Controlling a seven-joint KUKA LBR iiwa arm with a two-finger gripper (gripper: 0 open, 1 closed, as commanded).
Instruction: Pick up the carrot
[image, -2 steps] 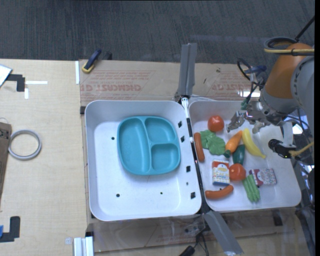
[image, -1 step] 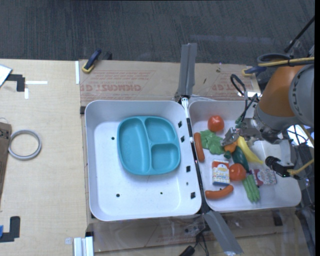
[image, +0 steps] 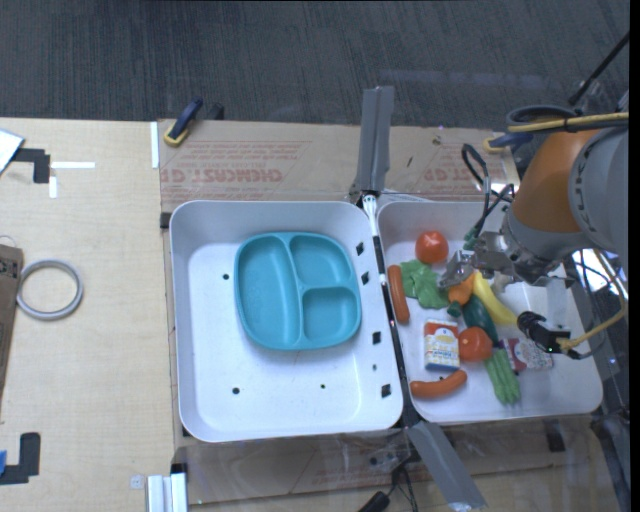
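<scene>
Seen from the one camera above the bench, best placed against the right bin (image: 560, 385). Over the middle of that bin, toward its far side, the gripper (image: 462, 272) of the grey arm (image: 550, 185), lowered among the toy food; released or clenched, cannot tell from this angle. Directly under the claw's tip, near the bin's centre, the carrot (image: 459, 291), a short orange piece; touching the claw or just clear of it, cannot tell either. Beside the carrot, toward the bin's left wall, a leafy green piece (image: 427, 286). Further toward the bin's far wall, a red tomato (image: 432, 246). Toward the bin's right side from the carrot, a yellow piece (image: 494, 300) lying aslant. Nearer the bin's front, a small carton (image: 441, 346), a second tomato (image: 474, 344), a sausage (image: 437, 384) and a green vegetable (image: 503, 377). Along the bin's left wall, another sausage (image: 399, 293). Immediately left of the right bin, the left bin (image: 210, 380), holding a blue divided plate (image: 298, 290). Well left of the right bin, out on the bench, a roll of tape (image: 47, 288).
</scene>
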